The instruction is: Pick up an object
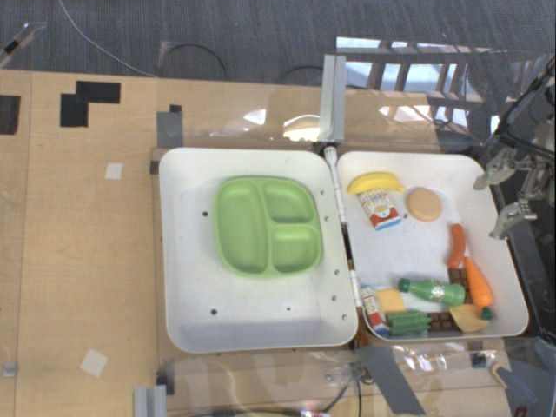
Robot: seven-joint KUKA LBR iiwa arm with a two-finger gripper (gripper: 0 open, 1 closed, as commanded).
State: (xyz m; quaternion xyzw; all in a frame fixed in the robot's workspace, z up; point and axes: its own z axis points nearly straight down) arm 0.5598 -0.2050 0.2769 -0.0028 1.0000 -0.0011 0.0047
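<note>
On the tabletop [78,259] sit 2 white bins: the left bin [187,320] carries 1 green divided plate [265,226], the right bin [499,320] 1 banana [375,182], 1 carton [380,208], 1 bun [424,204], 1 green bottle [433,291] and 1 carrot [476,283] amid clutter crowding its near edge, while the pincer [512,194], hard to read, hangs over its right rim.

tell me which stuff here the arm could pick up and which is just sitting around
For the job:
hand
banana
snack box
round bun
green bottle
carrot

Just there:
green divided plate
left bin
right bin
bench
</note>
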